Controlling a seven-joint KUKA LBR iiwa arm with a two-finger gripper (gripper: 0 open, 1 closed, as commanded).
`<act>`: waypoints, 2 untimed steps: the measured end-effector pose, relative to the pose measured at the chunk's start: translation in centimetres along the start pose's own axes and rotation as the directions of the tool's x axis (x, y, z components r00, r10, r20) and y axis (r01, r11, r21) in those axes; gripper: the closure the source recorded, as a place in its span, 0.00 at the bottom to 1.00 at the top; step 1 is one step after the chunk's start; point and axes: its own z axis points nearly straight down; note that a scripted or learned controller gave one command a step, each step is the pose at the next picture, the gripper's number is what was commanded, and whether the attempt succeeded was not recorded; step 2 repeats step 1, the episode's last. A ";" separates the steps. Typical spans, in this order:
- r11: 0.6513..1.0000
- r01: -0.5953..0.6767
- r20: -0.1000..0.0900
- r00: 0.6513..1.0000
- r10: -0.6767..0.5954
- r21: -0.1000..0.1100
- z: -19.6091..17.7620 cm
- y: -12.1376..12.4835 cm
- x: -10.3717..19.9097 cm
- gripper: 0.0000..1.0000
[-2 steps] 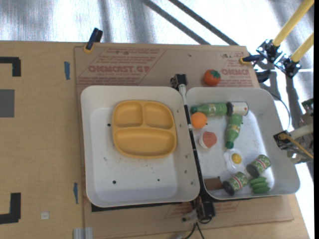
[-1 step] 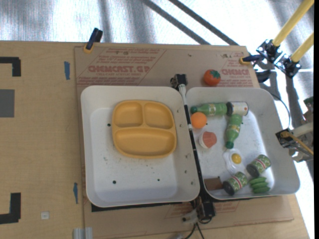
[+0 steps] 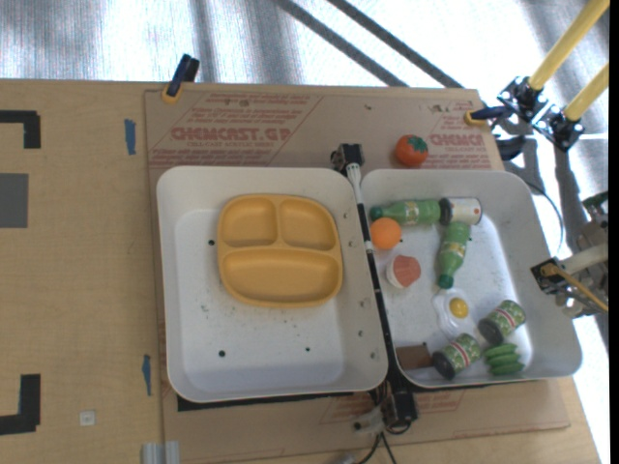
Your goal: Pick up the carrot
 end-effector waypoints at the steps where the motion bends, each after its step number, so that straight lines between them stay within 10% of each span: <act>1: 1.000 0.001 -0.001 1.000 -0.001 -0.001 -1.0 0.0 0.1 1.00; 2: 1.000 0.001 -0.001 1.000 -0.001 -0.001 -1.0 0.0 0.1 1.00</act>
